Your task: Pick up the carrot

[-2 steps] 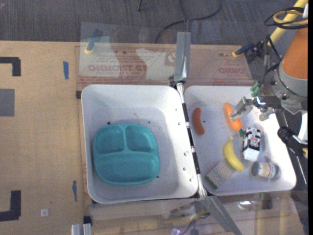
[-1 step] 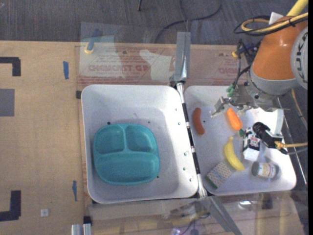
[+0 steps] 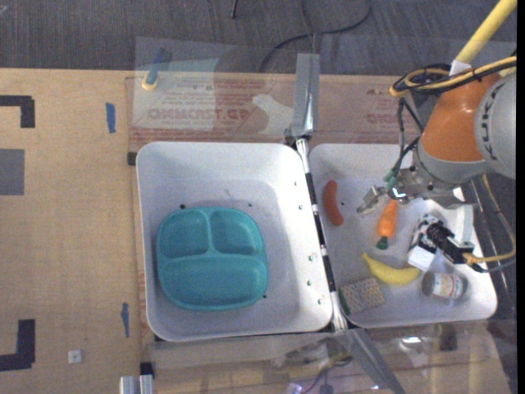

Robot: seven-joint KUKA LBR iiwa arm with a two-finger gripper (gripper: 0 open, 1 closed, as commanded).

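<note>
Desk (image 3: pixel 66 220): tan surface carrying two shallow white bins side by side.

Left white bin (image 3: pixel 152 179): holds one teal plastic plate with three compartments (image 3: pixel 212 257), lying flat towards the near side of the bin floor.

Right white bin (image 3: pixel 353 167): holds five items.
- The orange tapered carrot (image 3: pixel 387 222) lies near the middle of the bin. Its long axis runs roughly away from the camera and its upper end is just beneath the gripper.
- A red sausage-shaped piece (image 3: pixel 331 202) lies left of the carrot, close to the wall shared by the two bins and apart from the carrot.
- A yellow banana (image 3: pixel 392 271) lies nearer the camera than the carrot, just clear of its lower end.
- A tan speckled square pad (image 3: pixel 363 294) sits beside the banana's left end, near the front left corner.
- A small pale cylindrical jar (image 3: pixel 443 284) lies on its side just to the right of the banana.

Grey arm with orange band (image 3: pixel 459 130): reaches in from the right, over the right bin.

Gripper (image 3: pixel 385 199): positioned over the carrot's upper end. The fingers (image 3: pixel 368 202) stand spread apart. The carrot is not seen clamped between them and rests on the bin floor.
</note>
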